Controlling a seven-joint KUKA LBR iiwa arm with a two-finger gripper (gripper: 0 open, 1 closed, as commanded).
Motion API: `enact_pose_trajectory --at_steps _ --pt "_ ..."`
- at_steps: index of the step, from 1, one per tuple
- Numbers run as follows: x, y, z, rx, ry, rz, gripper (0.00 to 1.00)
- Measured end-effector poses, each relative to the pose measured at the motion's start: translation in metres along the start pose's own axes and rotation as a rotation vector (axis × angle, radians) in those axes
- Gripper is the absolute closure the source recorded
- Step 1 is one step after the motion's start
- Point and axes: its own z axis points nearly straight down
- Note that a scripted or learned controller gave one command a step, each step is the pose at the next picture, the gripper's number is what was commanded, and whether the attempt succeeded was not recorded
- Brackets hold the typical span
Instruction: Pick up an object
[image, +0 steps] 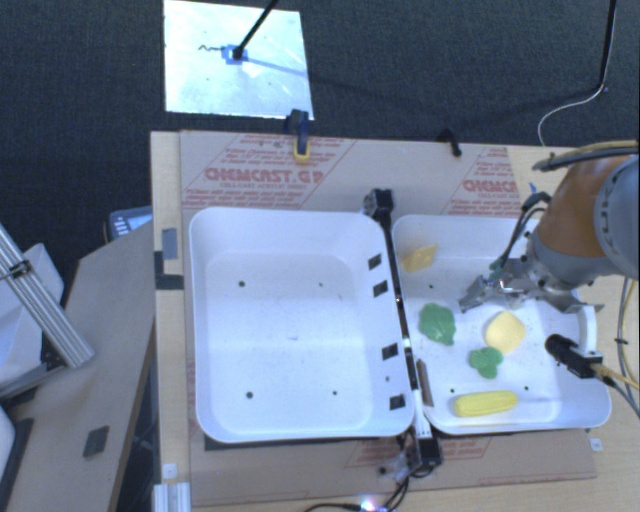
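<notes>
The right bin (560, 410) holds several small objects. A pale yellow wedge (420, 258) lies near its far left corner. A green leafy piece (437, 323) sits at the left, with a smaller green piece (487, 362) to its right. A yellow rounded lump (505, 332) lies mid-bin, and a yellow corn cob (485, 403) rests by the near wall. My gripper (480, 295) hangs low over the middle of this bin, just up and left of the yellow lump and right of the green leafy piece. Nothing shows in its grasp.
The left bin (290, 420) lies beside the right one, with a black hinged divider (395, 300) between them. A black part with a cable (570, 357) juts over the right bin's right side. The arm's orange band (580, 205) is above.
</notes>
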Motion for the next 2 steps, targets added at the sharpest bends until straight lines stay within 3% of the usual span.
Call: enact_pose_trajectory --at_steps 1,2 --pt "-0.041 -0.089 0.000 0.008 -0.001 0.013 0.00" --pt "-0.017 -0.046 0.000 -0.001 -0.002 0.000 0.00"
